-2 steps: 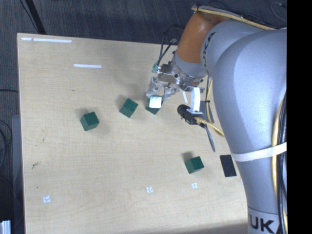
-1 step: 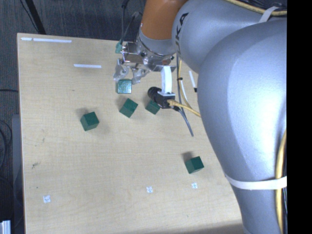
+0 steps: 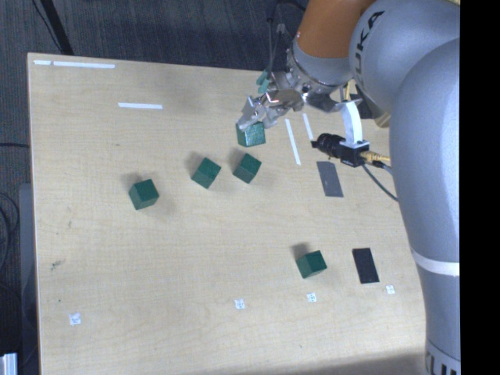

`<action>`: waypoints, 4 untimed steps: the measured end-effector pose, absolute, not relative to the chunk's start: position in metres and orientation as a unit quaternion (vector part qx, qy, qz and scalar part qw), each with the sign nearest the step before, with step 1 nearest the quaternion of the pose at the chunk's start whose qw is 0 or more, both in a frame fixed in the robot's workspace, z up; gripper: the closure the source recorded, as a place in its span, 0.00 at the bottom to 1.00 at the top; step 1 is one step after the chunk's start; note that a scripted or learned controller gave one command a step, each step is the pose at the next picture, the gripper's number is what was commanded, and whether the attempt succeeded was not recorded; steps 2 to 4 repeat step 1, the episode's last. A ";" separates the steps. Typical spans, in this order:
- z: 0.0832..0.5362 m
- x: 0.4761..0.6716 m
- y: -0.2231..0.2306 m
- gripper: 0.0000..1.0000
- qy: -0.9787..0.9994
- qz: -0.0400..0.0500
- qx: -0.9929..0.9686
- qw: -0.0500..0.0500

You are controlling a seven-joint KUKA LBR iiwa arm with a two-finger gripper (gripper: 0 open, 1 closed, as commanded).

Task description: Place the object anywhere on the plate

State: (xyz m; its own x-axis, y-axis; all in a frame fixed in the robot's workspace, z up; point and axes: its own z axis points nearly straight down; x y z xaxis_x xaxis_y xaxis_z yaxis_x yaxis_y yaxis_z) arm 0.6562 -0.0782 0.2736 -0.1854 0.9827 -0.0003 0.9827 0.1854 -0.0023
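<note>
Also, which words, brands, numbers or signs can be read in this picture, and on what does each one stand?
"KUKA", partly cut off, in dark letters on the grey arm just beside its orange band.
The small square markers near the wooden bench's front edge carry a pattern too small to read.
The green blocks, such as the one at the gripper, bear no text.
</note>
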 end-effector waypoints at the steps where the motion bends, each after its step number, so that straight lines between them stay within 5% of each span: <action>1: 0.207 0.656 0.001 1.00 -0.815 0.002 -0.579 0.002; 4: 0.207 0.656 0.001 1.00 -0.815 0.002 -0.579 0.002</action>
